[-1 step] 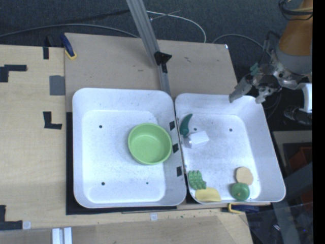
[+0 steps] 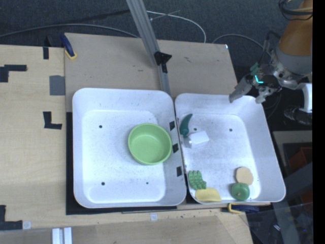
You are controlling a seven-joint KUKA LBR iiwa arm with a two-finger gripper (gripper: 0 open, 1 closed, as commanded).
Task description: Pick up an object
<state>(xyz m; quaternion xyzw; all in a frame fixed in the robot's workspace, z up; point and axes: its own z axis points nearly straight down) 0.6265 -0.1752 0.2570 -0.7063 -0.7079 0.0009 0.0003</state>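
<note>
Right bin [image 2: 264, 136]: teal curved piece [image 2: 186, 124] and white block [image 2: 198, 138] near its left wall; green ridged toy [image 2: 196, 179], yellow slab [image 2: 208, 194], green ball [image 2: 240, 190], tan disc [image 2: 244, 175] along the near edge. Left bin [image 2: 91, 136]: green bowl [image 2: 149, 144]. My claw [image 2: 246, 91] hangs over the right bin's far right corner, fingers spread, holding nothing.

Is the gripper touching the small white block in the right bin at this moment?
Apart. The camera view shows the gripper at the right bin's upper right corner, while the small white block lies near the bin's left wall, with bare bin floor between them.
</note>
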